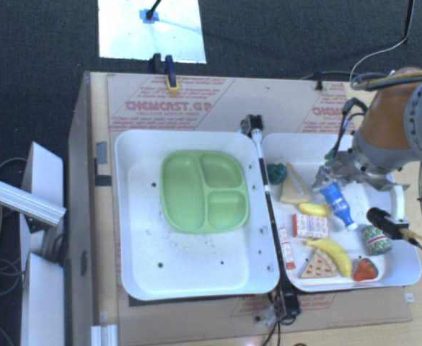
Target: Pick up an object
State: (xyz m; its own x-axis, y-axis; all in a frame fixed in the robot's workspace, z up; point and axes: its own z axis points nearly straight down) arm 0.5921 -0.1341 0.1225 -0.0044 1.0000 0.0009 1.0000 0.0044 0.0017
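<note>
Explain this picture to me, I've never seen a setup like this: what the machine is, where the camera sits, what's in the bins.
The camera is fixed above a bench, looking down at a slant. The grey and orange shape at the right is a robot arm; a program drives it to pick something up. Its gripper is low in the right bin, just above a blue bottle. I cannot tell whether it grips the bottle.

The left bin holds a green divided plate. The right bin holds small toy foods: a banana, a pizza slice, a strawberry, a small yellow piece, a red and white packet, a sandwich wedge, a teal item, and a small can.
</note>
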